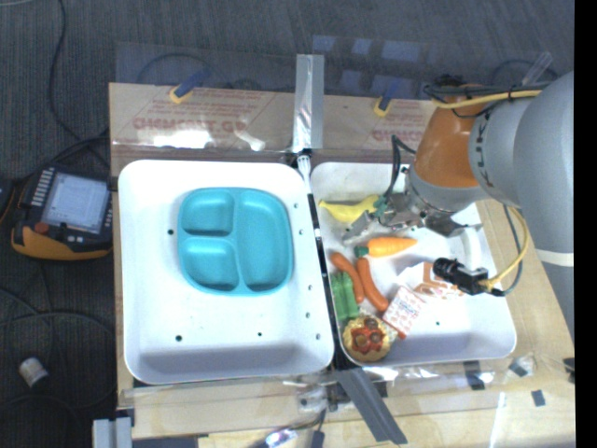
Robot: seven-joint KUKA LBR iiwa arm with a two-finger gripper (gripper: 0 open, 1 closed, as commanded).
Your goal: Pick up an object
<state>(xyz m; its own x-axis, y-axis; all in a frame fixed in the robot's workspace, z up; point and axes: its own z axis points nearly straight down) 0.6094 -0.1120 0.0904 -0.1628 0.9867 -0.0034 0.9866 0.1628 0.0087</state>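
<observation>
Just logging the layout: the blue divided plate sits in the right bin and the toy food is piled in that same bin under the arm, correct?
Not quite. The camera view shows the blue divided plate in the left bin. The toy food, such as the carrot, does lie in the right bin under the arm.

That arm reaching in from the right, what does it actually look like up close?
The arm is a thick, rounded, smooth grey tube with a bright orange band above the wrist. Below the band sits a darker metal gripper over the right bin. A yellow cable loops down from the arm to a small black connector, and thin black wires run over the orange part.
</observation>
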